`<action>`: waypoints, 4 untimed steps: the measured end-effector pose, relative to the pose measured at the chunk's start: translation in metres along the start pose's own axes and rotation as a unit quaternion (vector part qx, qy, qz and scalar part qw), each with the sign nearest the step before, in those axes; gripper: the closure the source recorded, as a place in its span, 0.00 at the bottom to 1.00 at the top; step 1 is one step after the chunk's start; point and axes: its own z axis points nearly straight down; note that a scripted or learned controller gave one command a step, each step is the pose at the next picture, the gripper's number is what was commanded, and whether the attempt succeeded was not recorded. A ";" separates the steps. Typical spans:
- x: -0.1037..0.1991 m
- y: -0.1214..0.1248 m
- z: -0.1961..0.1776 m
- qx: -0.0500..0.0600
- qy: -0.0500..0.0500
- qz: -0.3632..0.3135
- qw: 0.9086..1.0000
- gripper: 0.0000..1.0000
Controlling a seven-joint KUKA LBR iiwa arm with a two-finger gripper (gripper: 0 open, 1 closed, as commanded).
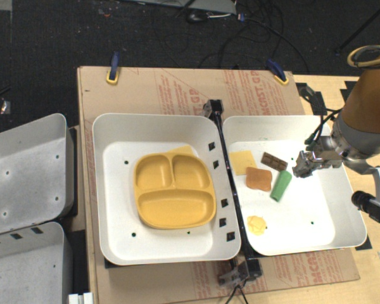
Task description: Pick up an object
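Camera view is looking down on two white bins, and the gripper (pixel 302 165) is hanging over the right bin (pixel 342 233), toward its far right part, at the end of the grey arm (pixel 358 135) reaching in from the right. Nothing is lying between its fingers; whether they are apart or together I cannot tell, since the dark hardware is blurring into one shape at this angle.

The nearest candidate is the green cylinder (pixel 280 185), lying just to the left of the gripper and a little nearer the viewer. Its long axis is running from far right to near left, tilting steeply, so its far end is pointing up toward the gripper. In my judgement the coming move is turning on this: a short shift left and near, then a descent with the fingers straddling the cylinder across its narrow width (a round body may be rolling away if pinched off-centre).

Other pieces are crowding it on the left: an orange-brown block (pixel 259 179) just beside it, a dark brown bar (pixel 273 162) farther off, a pale yellow slab (pixel 243 162) by the divider, and a small yellow lump (pixel 256 224) nearer the front. The left bin (pixel 114 233) is holding a yellow divided tray (pixel 175 190), well apart from the gripper.
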 end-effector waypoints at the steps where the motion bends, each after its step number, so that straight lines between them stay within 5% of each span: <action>1: 0.000 0.002 -0.053 0.001 0.000 0.000 1.000 1.00; 4: 0.168 0.005 -0.028 0.004 0.002 -0.002 1.000 1.00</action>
